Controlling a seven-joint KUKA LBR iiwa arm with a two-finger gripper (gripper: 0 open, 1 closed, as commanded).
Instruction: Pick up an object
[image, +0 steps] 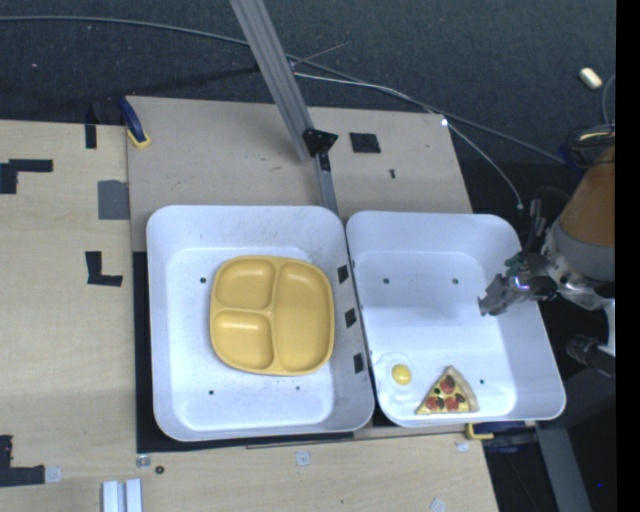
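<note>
Robot lab: taped bench (250, 150), bins (170, 300)

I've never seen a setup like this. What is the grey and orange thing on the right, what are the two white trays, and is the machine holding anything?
You are looking down at a slant from one fixed camera above a bench. The thing on the right is a robot arm; its tip carries a gripper, a two-finger hand for picking things up. It hangs over the right edge of the right bin, with nothing seen between its fingers. The left bin holds a yellow divided plate. At the right bin's near edge lie a toy fried egg and a toy pizza slice.
</note>
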